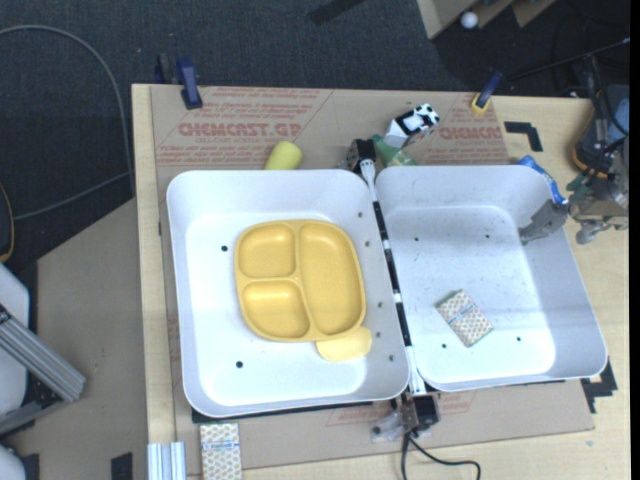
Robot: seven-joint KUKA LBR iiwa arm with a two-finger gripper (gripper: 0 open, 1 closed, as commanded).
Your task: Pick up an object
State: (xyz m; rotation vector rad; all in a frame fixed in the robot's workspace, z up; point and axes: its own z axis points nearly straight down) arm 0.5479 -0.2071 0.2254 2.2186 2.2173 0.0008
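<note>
From where I stand, the single overhead camera looks down on two shallow white bins set side by side on a cardboard-covered bench. The gripper (548,220) sits at the three-o'clock edge of the right bin (560,353), right at its rim, a grey piece poking in from the arm hardware beyond. How it is set I cannot tell from this angle, and nothing shows in its grasp.

The nearest candidate is a small patterned packet (465,317) lying flat on the floor of the right bin. From the gripper it lies toward roughly seven o'clock, well apart, with bare white floor between them. Its long axis runs on a diagonal, from ten-thirty to four-thirty. I judge the pick has not started; the arm would need to travel inward and down, and turning to close across the packet's short side looks sensible.

The left bin (195,268) holds a yellow divided plate (300,280), with a pale yellow piece (345,345) peeking from under its five-o'clock edge. Both are far from the gripper, across the divider.

Outside the bins, a yellow cylinder (284,155) rests on the bench at twelve o'clock of the left bin, and a black-and-white toy (415,122) sits near the top join. Dark carpet surrounds the bench.
</note>
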